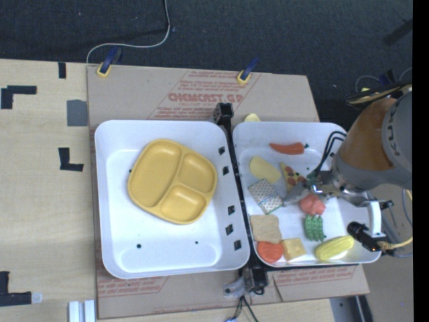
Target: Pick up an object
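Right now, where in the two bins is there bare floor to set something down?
Left bin: bare floor along its front edge, below the yellow divided plate. Right bin: crowded with toy food around the pincer; a small bare patch at its back-left corner.

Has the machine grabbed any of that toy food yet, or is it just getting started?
Nothing looks lifted yet. The arm is down in the right bin, its gripper low among the toys near the red tomato-like piece. Whether it grips anything is unclear. The pick-up itself remains.
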You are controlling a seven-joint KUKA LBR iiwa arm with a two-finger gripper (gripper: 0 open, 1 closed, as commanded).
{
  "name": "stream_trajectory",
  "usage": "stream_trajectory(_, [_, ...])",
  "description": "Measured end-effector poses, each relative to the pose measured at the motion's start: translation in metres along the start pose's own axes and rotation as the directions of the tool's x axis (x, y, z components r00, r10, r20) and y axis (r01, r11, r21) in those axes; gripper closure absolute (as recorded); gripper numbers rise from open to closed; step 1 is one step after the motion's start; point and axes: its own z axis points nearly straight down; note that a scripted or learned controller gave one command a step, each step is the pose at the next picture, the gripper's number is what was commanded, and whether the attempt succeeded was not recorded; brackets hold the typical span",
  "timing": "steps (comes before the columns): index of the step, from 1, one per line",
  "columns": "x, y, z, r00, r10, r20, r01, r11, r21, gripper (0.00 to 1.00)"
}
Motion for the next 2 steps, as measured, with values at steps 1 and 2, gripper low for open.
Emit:
stream_trajectory(1, [0.0,0.002,-0.01,1.0,0.0,0.0,0.0,1.0,-0.001,1.0])
stream_trajectory(2, [0.05,0.077,-0.072,1.0,-0.008,-0.003,0.008,1.0,-0.004,1.0])
